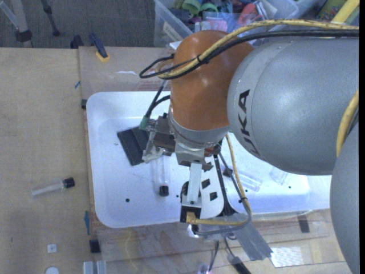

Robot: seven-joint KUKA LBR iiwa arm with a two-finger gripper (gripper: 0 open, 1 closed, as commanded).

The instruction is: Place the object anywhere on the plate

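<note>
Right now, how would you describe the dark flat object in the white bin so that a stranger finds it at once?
Start from the white bin under the grey and orange arm. Near its left wall, beside the arm's wrist, lies a dark flat rectangular piece, tilted. It is much larger than the small clear tube with a black cap below it.

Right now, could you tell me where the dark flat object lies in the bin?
In the camera view, the dark flat object lies on the white bin floor, in its left half, just left of the arm's wrist and above a small clear vial.
</note>
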